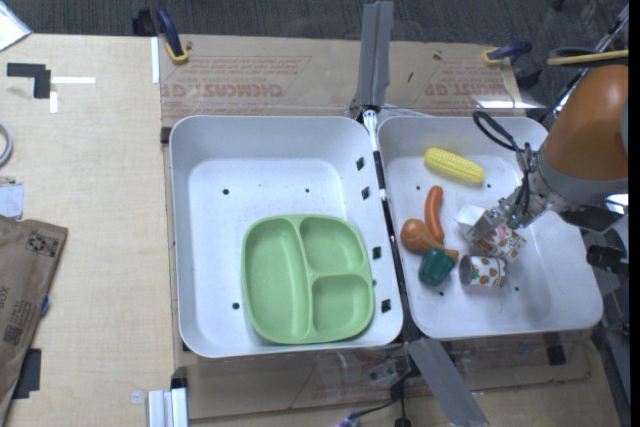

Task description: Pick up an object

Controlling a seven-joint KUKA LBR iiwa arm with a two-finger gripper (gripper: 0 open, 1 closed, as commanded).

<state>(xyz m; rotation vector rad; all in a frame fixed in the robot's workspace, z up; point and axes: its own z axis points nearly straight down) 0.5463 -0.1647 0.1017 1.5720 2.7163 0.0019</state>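
While the gripper [497,227] hangs low in the right bin [560,310]
Grip state unclear; corn [454,166] far, cup [484,271] near

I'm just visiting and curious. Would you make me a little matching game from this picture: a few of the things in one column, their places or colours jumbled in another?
Things:
1. corn cob
2. divided plate
3. small printed cup
4. sausage

Descriptions:
A. light green, in the left bin
B. yellow, towards the far side of the right bin
C. white with red and orange pattern, lying on its side just below the pincer
D. orange-red, long and thin, left of the pincer

Pairs: 1-B, 2-A, 3-C, 4-D
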